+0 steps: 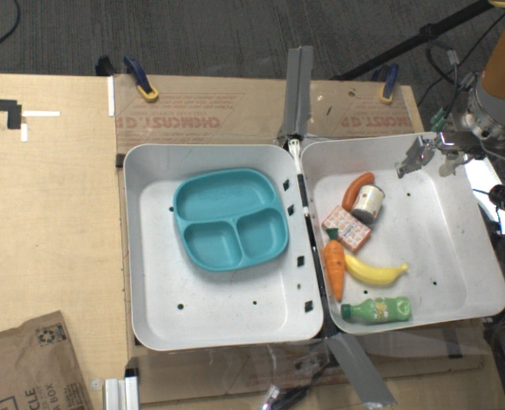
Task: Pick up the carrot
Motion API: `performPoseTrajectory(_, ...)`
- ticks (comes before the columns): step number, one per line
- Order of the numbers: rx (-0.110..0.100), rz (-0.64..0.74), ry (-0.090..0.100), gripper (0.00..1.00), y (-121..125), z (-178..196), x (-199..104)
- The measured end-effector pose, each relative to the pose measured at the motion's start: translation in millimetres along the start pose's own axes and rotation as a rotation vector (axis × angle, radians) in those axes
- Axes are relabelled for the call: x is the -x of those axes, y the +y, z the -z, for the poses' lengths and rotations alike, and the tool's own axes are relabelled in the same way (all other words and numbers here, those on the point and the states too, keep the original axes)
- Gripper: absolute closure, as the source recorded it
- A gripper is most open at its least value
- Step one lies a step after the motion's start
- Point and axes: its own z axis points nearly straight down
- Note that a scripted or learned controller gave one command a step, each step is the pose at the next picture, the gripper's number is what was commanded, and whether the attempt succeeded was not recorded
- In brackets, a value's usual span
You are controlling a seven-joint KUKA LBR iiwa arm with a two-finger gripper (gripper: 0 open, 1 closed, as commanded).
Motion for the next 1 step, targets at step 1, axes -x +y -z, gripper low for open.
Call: performPoseTrajectory(1, 0.0, 0.152, 0.0, 0.0, -12.1, -131.6, -31.4)
